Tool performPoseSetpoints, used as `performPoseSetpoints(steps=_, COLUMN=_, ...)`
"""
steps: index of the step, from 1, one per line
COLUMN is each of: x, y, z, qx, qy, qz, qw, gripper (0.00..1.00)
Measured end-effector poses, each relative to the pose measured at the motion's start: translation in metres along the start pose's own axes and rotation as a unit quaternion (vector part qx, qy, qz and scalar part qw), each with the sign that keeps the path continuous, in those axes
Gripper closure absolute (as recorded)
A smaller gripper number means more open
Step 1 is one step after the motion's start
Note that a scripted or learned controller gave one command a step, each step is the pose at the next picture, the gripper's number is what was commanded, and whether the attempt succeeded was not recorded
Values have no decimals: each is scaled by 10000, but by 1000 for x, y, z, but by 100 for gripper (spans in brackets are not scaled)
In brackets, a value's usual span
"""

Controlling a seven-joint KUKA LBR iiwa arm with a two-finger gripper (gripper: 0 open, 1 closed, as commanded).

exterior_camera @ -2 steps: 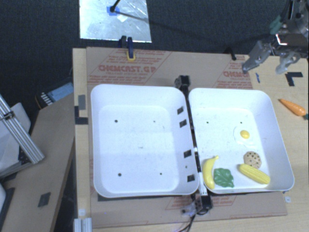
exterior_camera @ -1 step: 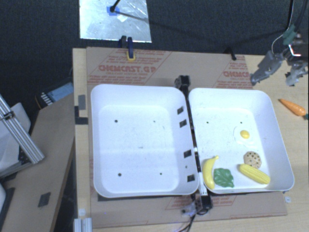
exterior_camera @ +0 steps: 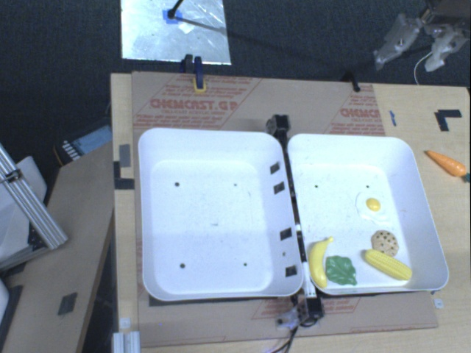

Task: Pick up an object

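Observation:
My gripper (exterior_camera: 417, 48) hangs high at the top right, well above and behind the right bin (exterior_camera: 346, 149), its two pale fingers (exterior_camera: 394, 43) spread apart with nothing between them. In the right bin's near corner lie a yellow banana (exterior_camera: 319, 262), a green leafy piece (exterior_camera: 341, 270), a corn cob (exterior_camera: 388, 265), a brown cookie (exterior_camera: 384, 241) and a fried egg (exterior_camera: 372, 205).
The left bin (exterior_camera: 210, 142) sits beside the right one, joined by black clips (exterior_camera: 280, 188). An orange carrot (exterior_camera: 447, 162) lies on the bench right of the right bin. A shiny metal sheet (exterior_camera: 174, 19) lies beyond the bench.

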State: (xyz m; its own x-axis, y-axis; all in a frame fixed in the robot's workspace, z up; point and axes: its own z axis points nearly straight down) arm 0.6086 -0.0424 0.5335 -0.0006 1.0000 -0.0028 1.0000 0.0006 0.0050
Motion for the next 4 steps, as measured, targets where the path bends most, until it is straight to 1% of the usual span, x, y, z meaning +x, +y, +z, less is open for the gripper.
performPoseSetpoints(steps=1, x=1, y=-4, z=-14, qx=-15, qy=3, qz=-24, qw=10000, gripper=100)
performPoseSetpoints(steps=2, x=109, y=33, z=0, qx=14, qy=30, qz=-70, qw=10000, gripper=100)
performPoseSetpoints(steps=3, x=190, y=32, z=-2, qx=10, qy=30, qz=-60, qw=10000, gripper=100)
performPoseSetpoints(steps=4, x=255, y=60, z=-2, qx=0, qy=26, qz=-41, qw=10000, gripper=100)
